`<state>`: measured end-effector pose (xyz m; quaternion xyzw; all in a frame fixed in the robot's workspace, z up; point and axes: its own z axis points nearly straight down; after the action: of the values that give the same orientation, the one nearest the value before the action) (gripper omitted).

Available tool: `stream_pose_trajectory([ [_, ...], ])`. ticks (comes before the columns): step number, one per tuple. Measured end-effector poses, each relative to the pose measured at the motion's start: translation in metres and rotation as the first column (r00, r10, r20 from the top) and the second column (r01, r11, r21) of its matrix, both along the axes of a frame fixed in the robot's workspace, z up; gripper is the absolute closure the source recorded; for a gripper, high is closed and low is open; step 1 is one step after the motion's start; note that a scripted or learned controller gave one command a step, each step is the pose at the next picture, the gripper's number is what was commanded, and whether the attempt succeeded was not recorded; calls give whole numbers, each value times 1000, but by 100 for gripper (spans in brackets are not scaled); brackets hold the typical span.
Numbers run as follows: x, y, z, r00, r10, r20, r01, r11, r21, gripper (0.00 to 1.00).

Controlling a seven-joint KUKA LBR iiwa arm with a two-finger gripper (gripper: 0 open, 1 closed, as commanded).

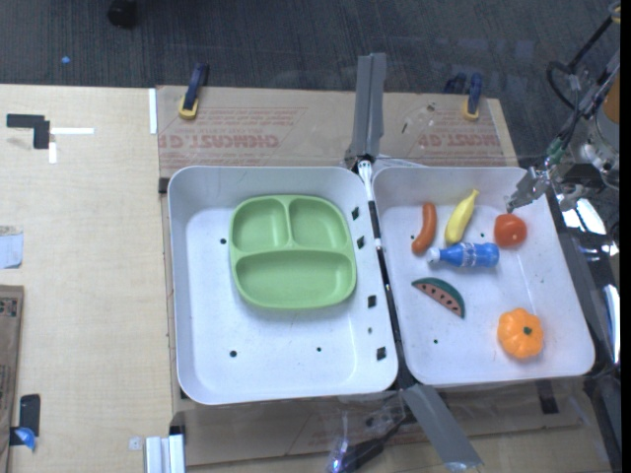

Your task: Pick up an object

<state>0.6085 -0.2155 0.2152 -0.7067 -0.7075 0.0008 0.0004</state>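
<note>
While the gripper [525, 191] hangs at the right bin's [552, 363] upper right edge, its fingers are too small to judge as open or closed, and nothing shows between them; just below and left of it lies a red tomato [510, 230]; further left sit a yellow banana [460, 216], a sausage [425, 228] and a blue bottle [466, 255]; a watermelon slice [440, 296] and orange pumpkin [521, 333] lie lower; the left bin [197, 343] holds a green divided plate [293, 251].

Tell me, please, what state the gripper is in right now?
Gripper: at the right bin's far right edge, just above the tomato; nothing seen held, and open or closed cannot be told from here.
</note>
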Motion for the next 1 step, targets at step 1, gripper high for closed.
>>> stream_pose_trajectory([
  [1, 18, 69, -124, 999, -52, 1, 52, 999, 1, 0],
])
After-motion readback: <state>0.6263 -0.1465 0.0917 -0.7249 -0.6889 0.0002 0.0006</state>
